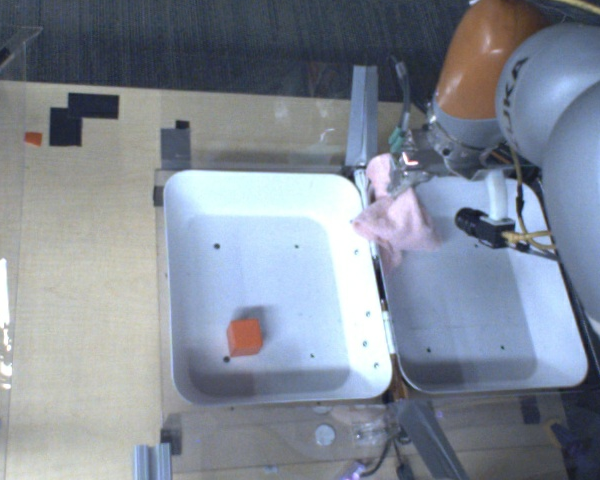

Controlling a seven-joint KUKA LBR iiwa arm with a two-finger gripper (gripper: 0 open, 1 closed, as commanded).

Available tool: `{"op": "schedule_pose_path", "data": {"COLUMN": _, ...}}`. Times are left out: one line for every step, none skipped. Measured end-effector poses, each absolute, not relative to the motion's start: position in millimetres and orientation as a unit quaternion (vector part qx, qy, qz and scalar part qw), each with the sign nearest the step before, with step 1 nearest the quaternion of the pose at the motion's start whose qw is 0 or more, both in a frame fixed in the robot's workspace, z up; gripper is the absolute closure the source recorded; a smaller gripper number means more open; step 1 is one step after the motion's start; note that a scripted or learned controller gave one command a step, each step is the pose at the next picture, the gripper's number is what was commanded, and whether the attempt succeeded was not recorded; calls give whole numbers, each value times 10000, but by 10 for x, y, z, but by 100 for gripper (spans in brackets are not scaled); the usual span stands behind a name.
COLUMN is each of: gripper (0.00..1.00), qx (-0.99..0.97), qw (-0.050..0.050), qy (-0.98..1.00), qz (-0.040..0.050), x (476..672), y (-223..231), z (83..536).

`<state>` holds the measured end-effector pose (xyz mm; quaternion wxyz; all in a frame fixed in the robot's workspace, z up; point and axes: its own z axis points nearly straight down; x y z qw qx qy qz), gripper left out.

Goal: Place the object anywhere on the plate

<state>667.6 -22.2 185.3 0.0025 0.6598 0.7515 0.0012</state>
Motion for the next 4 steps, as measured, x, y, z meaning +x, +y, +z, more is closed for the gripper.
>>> {"op": "schedule_pose_path", "data": {"gripper": 100, "qx": 6562, "qw": 34, "qy": 7546, "qz": 26, "x": 6695, "y": -204, "z": 2264}}
{"op": "schedule_pose_path", "data": {"gripper": 100, "qx": 4912, "qw": 37, "qy": 8711, "qz": 24, "x": 6484, "y": 175, "z": 2322}}
{"op": "schedule_pose_path", "data": {"gripper": 100, "qx": 3076, "qw": 44, "qy": 9515, "qz": 25, "x": 6229, "y": 632, "z": 2375}}
{"op": "schedule_pose_path", "data": {"gripper": 100, "qx": 1130, "qw": 39, "qy": 9936, "qz": 20, "x": 5922, "y": 941, "z": 2260}}
